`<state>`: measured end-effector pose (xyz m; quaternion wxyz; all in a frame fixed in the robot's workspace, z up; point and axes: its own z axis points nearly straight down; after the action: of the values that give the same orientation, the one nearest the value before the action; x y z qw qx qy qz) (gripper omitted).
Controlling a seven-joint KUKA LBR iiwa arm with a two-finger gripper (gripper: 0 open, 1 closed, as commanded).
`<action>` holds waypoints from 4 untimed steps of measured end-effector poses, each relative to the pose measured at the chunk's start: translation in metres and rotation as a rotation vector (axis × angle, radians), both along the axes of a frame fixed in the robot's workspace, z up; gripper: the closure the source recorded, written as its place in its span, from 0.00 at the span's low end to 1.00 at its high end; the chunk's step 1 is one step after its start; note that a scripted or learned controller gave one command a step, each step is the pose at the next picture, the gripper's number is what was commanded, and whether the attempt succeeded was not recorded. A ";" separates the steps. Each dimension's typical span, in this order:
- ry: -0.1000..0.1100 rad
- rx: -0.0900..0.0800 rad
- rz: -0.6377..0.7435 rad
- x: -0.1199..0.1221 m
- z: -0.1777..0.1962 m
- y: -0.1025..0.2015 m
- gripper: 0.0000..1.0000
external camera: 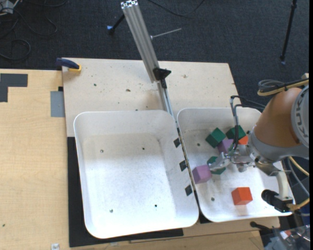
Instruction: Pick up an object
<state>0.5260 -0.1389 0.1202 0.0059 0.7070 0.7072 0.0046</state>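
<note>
While the arm (284, 124) reaches over the right bin (198, 120), its gripper (225, 160) sits among the blocks; jaw state cannot be told. Green block (216, 137) lies beyond the gripper, red block (242, 196) nearer, purple block (201, 174) leftward.

The grey arm with the orange band (281, 124) is cut off by the right edge and hides part of the right shallow white bin (208, 212). The two-finger gripper (227, 160) blurs into clutter, its tips unreadable. Behind it, a small purple piece (224, 144) and an orange piece (243, 138) are partly hidden
</note>
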 end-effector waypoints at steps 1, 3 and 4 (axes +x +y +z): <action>-0.002 0.001 -0.007 0.000 0.010 -0.002 1.00; 0.013 0.001 0.000 -0.006 0.096 -0.009 1.00; 0.016 0.005 0.006 0.011 0.097 0.050 1.00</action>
<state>0.5370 -0.0894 0.2173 -0.0015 0.7050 0.7092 0.0004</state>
